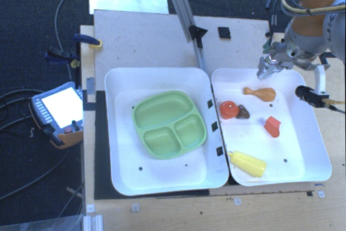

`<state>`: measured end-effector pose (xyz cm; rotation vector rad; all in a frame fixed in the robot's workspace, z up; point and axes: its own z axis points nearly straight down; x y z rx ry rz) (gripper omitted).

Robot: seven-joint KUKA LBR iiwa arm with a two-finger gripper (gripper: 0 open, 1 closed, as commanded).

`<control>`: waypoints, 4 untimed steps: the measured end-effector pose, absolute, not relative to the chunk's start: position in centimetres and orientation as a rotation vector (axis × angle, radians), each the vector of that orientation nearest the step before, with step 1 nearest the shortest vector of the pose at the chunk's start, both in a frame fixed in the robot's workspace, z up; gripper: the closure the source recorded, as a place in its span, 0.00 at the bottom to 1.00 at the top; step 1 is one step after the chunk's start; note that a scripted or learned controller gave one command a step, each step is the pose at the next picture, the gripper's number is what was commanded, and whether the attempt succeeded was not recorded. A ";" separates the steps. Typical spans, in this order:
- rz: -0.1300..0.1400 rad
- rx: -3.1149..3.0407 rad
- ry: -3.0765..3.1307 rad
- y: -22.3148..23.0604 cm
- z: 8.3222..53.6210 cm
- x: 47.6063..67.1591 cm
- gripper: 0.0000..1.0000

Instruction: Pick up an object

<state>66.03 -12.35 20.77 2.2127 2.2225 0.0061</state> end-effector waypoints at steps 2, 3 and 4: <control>0.003 2.211 2.233 -1.7 22.6 63.0 1.00; 0.000 2.212 2.235 3.7 21.6 60.7 1.00; 0.003 2.210 2.236 9.3 22.8 58.9 1.00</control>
